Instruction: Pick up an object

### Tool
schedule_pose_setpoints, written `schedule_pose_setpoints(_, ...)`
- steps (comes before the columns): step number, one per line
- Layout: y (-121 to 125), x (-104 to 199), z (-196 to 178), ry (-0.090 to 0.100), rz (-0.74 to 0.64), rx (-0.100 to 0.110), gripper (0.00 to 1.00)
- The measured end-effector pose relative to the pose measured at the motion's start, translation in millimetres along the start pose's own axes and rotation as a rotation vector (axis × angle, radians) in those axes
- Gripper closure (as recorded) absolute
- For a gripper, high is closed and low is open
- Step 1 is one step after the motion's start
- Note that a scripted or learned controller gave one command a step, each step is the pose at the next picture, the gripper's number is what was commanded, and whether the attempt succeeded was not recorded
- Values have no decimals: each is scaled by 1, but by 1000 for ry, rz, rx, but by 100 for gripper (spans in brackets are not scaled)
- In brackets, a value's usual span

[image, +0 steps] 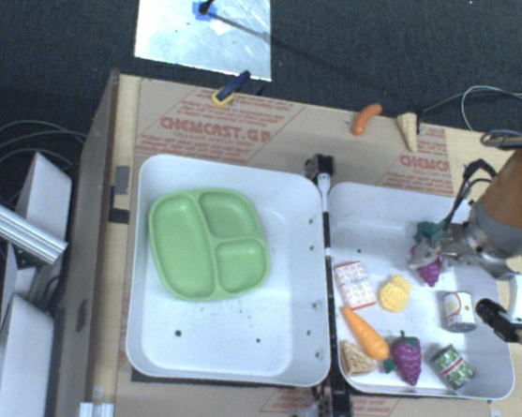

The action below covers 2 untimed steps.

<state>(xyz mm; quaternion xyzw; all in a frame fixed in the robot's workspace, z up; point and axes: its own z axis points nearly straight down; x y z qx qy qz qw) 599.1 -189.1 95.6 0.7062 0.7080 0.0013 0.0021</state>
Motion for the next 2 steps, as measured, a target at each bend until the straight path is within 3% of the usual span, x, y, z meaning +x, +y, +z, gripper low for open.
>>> schedule_pose_setpoints(1,32,68,-64,2,-2,0,100)
schedule_pose_setpoints(2,5,123,-89,2,-2,2,100)
